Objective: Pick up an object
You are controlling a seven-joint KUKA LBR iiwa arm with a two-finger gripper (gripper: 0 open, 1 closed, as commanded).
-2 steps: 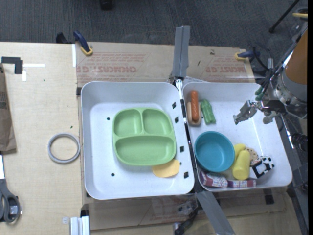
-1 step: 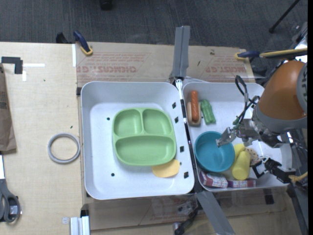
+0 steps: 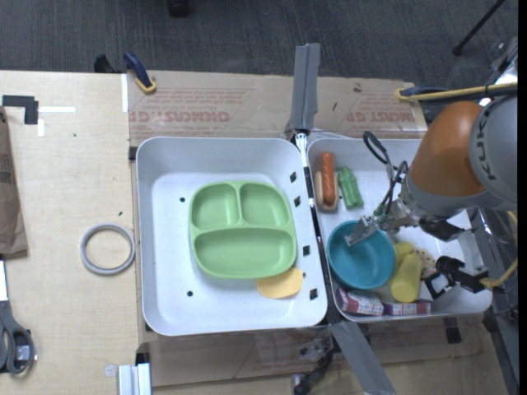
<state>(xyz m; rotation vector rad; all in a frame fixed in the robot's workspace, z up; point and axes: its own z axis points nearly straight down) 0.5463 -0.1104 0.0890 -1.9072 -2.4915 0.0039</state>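
My gripper (image 3: 363,234) hangs low in the right bin (image 3: 461,307), over the near rim of a blue bowl (image 3: 362,262). Nothing can be seen held in it. Behind the bowl lie a hot dog in a bun (image 3: 328,179) and a green piece (image 3: 351,188). To the bowl's right sits a yellow bottle-like object (image 3: 406,276), and a flat packet (image 3: 380,305) lies along the bin's front wall. The grey arm with its orange band (image 3: 449,159) covers the right part of this bin.
The left bin (image 3: 156,220) holds a green divided plate (image 3: 243,229) and a flat yellow piece (image 3: 280,285) at the plate's front edge. On the bench at left lie a grey ring (image 3: 107,248), scissors (image 3: 12,348) and a brown bag (image 3: 10,204).
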